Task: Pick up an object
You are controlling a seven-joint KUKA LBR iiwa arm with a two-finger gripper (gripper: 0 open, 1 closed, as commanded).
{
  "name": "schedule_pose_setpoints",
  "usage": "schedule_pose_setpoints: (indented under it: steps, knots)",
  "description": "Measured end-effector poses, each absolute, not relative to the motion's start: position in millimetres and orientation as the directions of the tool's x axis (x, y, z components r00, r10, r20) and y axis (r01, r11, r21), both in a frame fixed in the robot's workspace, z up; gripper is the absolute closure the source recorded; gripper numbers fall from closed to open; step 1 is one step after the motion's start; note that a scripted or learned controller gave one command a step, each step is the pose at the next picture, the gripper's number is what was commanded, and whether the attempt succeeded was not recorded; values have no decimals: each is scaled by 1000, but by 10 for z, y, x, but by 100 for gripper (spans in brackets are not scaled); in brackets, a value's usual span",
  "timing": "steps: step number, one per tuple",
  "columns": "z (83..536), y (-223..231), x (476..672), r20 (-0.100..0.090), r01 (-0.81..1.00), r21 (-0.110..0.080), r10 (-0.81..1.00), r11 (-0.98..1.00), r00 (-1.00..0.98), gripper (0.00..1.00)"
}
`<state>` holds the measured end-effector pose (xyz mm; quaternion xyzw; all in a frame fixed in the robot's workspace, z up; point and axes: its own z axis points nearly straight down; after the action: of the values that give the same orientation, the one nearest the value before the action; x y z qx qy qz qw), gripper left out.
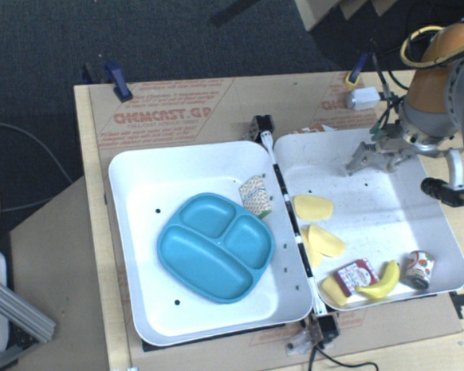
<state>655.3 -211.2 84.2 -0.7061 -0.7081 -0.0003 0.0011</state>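
Glossy blue plastic plate (214, 247) lies in a smooth white plastic bin (131, 229) on matt cardboard (170, 113).

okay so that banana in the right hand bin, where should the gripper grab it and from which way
Probably around the middle of the banana, coming straight down from above. It lies flat near the front wall of the right bin, and its curved body is narrow enough to pinch across. A red packet touches its left end, so the fingers should close across the width of the middle, away from that packet.

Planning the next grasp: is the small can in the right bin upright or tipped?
Tipped. The can lies on its side by the banana, one round end facing the camera.
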Motion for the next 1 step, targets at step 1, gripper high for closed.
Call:
schedule_pose_setpoints:
  steps: [1]
  knots:
    - [1341,-2184,5836,-1,1000,0,1000,0,0,0]
